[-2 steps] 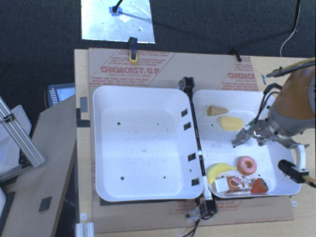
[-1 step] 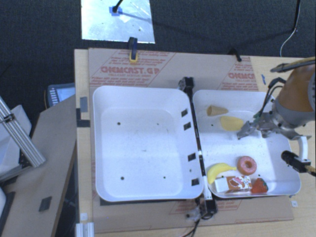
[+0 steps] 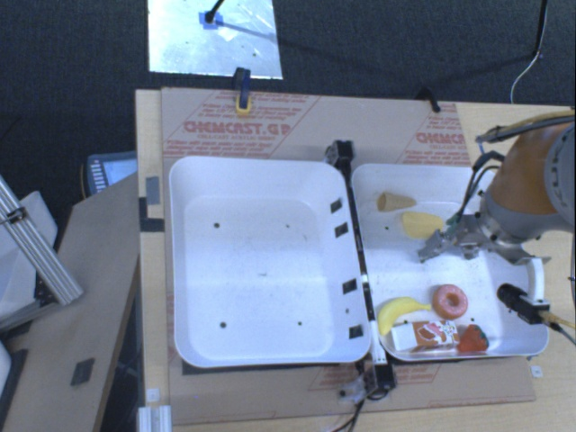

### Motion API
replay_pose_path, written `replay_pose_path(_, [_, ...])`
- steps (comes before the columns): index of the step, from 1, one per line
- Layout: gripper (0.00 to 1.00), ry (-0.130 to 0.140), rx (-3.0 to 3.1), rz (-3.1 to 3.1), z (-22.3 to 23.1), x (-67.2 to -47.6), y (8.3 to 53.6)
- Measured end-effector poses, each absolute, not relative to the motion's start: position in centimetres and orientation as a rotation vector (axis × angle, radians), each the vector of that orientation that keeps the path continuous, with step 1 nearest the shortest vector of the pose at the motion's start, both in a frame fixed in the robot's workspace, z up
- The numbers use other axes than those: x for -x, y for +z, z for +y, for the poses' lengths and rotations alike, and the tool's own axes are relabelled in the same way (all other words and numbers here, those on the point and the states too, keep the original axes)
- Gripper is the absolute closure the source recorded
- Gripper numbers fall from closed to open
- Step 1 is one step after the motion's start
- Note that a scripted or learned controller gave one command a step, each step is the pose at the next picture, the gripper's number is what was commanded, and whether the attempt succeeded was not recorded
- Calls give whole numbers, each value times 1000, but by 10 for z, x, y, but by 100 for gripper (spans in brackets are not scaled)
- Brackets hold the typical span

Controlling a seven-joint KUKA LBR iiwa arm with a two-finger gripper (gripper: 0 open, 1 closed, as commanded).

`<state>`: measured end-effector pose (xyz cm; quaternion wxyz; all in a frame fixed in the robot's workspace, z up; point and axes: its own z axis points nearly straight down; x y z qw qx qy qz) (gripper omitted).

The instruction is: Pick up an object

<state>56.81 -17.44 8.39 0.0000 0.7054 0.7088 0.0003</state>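
The right bin (image 3: 513, 349) holds several small objects. A tan wedge (image 3: 394, 202) and a pale yellow piece (image 3: 421, 224) lie near its far side. A pink donut (image 3: 450, 301), a yellow banana (image 3: 400, 311), a red-and-white carton (image 3: 434, 336) and a red strawberry (image 3: 474, 338) sit along its near side. My gripper (image 3: 450, 245) hangs low over the middle of this bin, just right of the yellow piece and above the donut. It is open, with nothing between its fingers.
The left bin (image 3: 180, 268) stands beside the right one, with a black clip strip (image 3: 353, 268) along the divide. The arm's grey and orange body (image 3: 535, 187) covers the right bin's far right corner. A cable (image 3: 526, 309) trails near the right wall.
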Motion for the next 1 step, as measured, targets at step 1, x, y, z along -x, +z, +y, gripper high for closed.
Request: replay_pose_path(1, [0, 3, -2216, 2219, -201, -594, 86])
